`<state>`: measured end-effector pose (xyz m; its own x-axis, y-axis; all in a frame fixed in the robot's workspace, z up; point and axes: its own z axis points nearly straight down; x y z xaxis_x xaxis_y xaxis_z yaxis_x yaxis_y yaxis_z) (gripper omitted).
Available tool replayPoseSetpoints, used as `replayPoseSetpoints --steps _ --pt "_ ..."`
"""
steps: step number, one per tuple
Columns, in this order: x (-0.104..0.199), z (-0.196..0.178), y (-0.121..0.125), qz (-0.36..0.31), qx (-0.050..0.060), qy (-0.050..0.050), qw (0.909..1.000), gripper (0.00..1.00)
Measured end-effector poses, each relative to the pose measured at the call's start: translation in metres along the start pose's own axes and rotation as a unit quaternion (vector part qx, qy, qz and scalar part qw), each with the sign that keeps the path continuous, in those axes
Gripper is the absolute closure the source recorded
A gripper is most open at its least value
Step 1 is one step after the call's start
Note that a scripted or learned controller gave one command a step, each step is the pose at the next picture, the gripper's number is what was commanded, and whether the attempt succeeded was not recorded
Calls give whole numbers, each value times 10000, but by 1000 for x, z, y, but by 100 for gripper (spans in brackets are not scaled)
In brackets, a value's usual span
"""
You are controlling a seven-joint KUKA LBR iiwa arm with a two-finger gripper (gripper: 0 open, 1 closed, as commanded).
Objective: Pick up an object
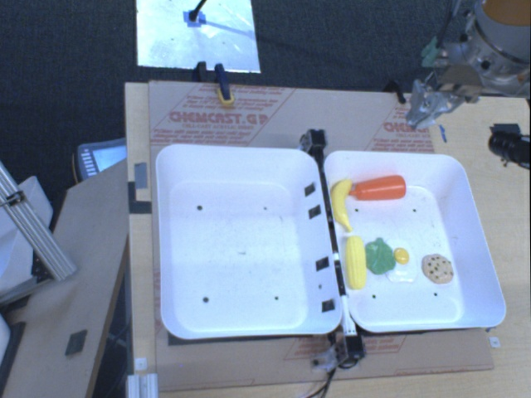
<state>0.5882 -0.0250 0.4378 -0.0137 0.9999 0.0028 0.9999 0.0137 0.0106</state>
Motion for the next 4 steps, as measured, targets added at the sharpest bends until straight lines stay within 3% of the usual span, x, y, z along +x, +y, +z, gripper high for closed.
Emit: replayPoseSetpoints --steps 1,2,3,4 --pt "82 -87 -25 -1 -10 6 10000 100" --pt "149 -78 -29 13 41 0 10000 100" --pt "205 -98 -59 21 39 -2 10000 100" --pt "247 51 -100 21 126 -35 9999 100"
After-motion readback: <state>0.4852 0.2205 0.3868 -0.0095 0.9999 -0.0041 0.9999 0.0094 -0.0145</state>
